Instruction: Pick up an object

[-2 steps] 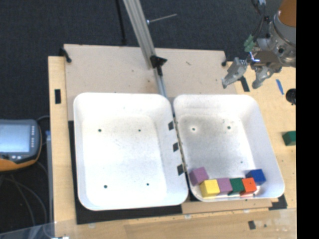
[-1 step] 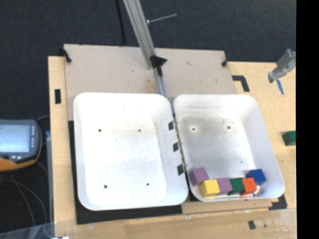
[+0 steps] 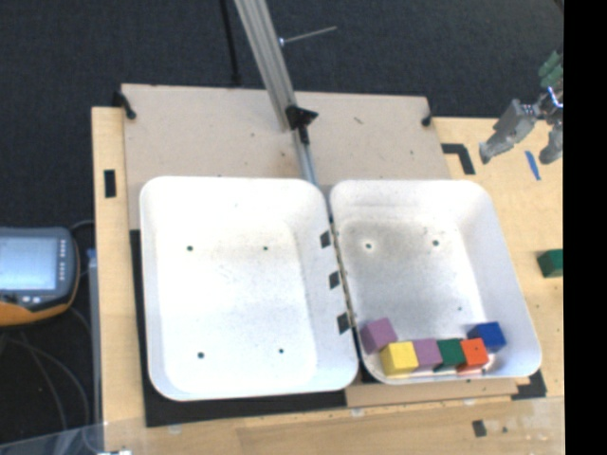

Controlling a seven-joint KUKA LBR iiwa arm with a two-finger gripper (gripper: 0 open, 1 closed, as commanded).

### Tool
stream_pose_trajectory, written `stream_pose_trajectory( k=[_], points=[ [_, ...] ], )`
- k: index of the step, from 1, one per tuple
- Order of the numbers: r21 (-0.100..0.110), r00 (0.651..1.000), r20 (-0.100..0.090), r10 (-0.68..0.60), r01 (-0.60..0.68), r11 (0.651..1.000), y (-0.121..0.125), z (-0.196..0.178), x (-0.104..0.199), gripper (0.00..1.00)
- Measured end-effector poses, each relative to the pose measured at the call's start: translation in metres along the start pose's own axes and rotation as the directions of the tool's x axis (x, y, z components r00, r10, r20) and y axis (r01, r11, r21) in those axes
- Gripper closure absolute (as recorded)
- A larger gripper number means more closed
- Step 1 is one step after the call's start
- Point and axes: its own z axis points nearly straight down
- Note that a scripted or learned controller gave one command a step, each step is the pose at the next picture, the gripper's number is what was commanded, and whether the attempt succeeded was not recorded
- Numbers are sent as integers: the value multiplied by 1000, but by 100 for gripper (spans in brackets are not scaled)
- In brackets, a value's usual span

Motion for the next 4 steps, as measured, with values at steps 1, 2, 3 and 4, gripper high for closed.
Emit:
stream_pose_trajectory(
  k=[1, 2, 3, 4],
  points=[
    [-2, 1000, 1, 1, -1, 1000, 7, -16, 15, 0],
    [-5, 1000, 0, -2, 2, 1000, 16, -56, 54, 0],
    [7, 1000, 0, 4, -4, 1000, -4, 15, 58, 0],
    [-11, 1000, 1, 6, -6, 1000, -51, -59, 38, 0]
  ],
)
